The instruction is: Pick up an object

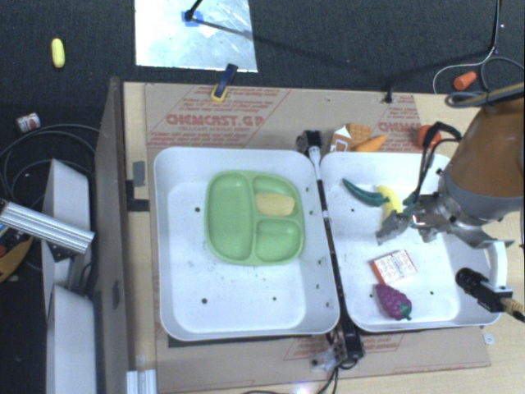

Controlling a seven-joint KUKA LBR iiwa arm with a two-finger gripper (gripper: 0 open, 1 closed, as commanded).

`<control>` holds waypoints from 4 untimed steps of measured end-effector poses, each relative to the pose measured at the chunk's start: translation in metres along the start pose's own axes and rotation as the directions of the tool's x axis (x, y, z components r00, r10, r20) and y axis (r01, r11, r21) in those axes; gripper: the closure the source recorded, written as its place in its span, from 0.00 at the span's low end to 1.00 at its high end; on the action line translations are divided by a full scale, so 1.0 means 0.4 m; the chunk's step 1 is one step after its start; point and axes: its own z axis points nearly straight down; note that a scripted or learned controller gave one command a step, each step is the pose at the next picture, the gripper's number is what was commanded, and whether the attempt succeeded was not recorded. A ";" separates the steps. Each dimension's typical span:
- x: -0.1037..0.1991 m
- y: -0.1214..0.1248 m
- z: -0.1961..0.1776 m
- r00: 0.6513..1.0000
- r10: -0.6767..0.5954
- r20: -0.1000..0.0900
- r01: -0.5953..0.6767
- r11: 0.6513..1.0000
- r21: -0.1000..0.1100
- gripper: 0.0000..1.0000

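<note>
One gripper (pixel 392 225), whose grip state I cannot tell, hangs just below the yellow banana (pixel 387 196), which lies slantwise.

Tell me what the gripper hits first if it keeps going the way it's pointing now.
The gripper points toward the view's left and down into the right bin. Most likely it meets bare bin floor first, between the yellow and green toy and the small red and white box. Height above the floor is unclear.
</note>
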 end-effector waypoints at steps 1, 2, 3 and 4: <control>-0.052 -0.029 0.314 1.000 0.003 0.007 -0.003 1.000 -0.013 0.00; -0.090 0.216 0.300 1.000 -0.003 0.005 0.003 1.000 -0.015 0.00; -0.095 0.217 0.267 1.000 -0.002 0.011 0.002 1.000 -0.024 1.00; -0.095 0.215 0.270 1.000 -0.001 0.010 0.001 1.000 -0.022 0.00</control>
